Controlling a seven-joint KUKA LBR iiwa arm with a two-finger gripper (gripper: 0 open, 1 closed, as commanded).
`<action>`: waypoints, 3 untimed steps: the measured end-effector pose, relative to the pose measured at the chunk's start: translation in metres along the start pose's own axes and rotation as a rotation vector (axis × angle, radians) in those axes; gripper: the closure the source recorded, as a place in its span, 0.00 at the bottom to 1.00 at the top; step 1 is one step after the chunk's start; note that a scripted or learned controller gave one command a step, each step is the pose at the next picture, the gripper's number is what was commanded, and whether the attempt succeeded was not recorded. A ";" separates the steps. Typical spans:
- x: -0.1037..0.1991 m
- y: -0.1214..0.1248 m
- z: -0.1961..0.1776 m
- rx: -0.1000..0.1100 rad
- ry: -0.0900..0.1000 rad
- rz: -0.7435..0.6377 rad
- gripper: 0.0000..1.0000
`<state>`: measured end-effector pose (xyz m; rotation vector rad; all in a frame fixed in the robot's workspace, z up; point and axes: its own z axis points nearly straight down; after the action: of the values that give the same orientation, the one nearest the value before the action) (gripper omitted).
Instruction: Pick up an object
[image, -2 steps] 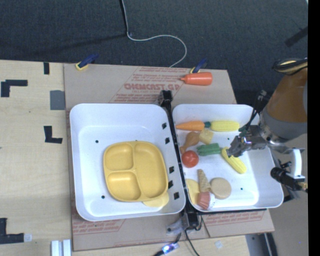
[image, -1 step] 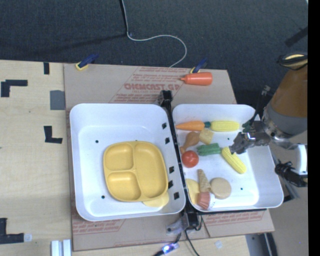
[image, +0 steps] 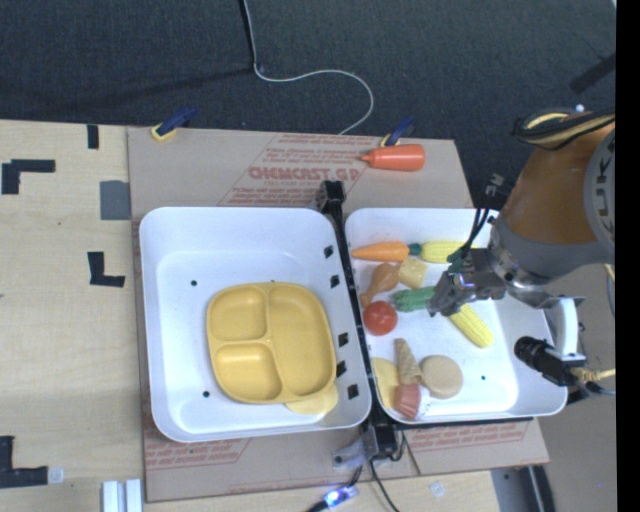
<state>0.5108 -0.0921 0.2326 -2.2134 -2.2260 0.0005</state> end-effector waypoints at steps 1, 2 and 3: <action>-0.001 -0.009 0.018 0.002 -0.002 0.005 1.00; 0.003 -0.002 0.018 0.000 -0.002 0.004 1.00; 0.004 0.002 0.000 -0.002 -0.001 0.004 1.00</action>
<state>0.5128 -0.0881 0.2326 -2.2195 -2.2231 0.0001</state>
